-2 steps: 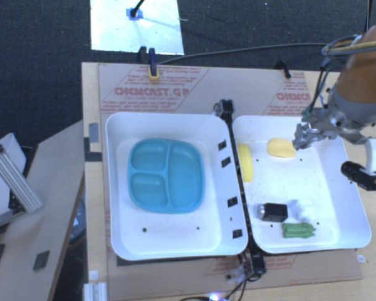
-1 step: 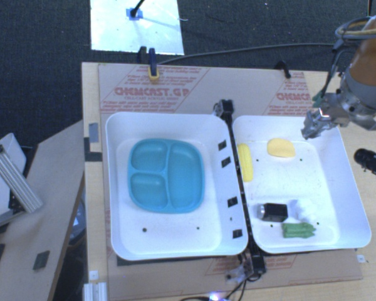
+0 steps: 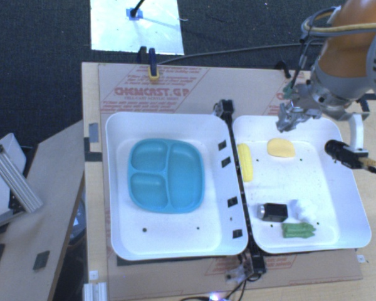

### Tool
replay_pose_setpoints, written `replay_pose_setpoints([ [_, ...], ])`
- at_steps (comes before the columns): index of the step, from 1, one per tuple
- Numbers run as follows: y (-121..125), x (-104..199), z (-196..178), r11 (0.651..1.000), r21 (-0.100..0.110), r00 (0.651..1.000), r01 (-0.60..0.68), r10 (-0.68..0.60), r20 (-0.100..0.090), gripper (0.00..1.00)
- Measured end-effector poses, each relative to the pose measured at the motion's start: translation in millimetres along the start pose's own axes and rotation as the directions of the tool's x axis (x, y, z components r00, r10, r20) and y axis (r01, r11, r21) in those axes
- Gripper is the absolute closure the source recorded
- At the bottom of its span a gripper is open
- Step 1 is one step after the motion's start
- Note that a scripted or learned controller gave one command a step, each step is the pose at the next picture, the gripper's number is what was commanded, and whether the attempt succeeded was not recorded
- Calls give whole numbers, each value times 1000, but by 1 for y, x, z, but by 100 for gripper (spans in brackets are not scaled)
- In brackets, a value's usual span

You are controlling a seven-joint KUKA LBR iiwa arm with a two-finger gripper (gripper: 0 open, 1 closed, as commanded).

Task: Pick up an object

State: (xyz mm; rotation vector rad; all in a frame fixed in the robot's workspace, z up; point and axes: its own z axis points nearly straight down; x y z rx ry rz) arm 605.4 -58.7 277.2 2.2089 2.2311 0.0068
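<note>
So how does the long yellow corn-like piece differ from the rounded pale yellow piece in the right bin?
The long yellow corn-like piece is narrow and stick-shaped; the rounded pale yellow piece is a squat oval. The long piece lies against the divider at the right bin's left edge, running front to back; the rounded piece lies farther in, just below the gripper. The long piece is a stronger yellow. Both lie in the right bin.
</note>
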Motion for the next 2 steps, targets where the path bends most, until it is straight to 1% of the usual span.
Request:
replay_pose_setpoints([
  [1,19,57,5,1000,1,1000,0,0,0,100],
  [2,34,113,24,1000,3,1000,0,0,0,100],
])
